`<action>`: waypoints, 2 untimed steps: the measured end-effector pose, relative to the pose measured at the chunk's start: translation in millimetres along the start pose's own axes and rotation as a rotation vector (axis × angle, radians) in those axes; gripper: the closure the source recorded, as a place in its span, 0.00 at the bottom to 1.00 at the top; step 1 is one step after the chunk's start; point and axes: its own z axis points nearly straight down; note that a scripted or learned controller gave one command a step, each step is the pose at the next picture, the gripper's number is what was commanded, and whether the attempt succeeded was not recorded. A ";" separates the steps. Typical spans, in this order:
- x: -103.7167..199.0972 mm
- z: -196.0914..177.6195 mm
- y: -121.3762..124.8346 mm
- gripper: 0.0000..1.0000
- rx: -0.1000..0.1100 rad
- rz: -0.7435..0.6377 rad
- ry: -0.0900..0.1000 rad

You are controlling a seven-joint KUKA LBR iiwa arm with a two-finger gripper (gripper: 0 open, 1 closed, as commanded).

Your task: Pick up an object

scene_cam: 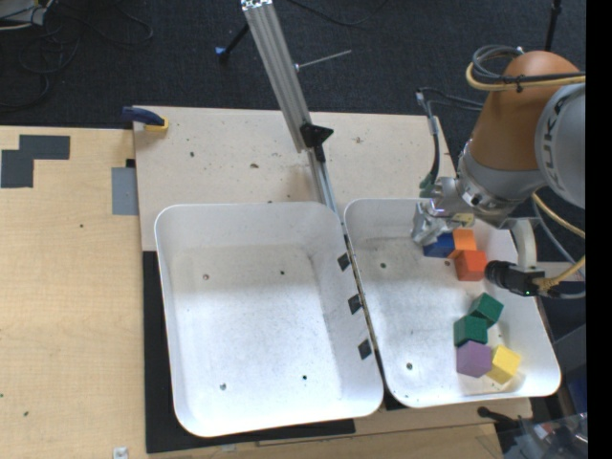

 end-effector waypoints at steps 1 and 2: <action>61.2 -2.2 9.7 1.00 -0.002 -0.001 0.000; 115.1 -16.2 8.1 1.00 -0.002 0.000 0.000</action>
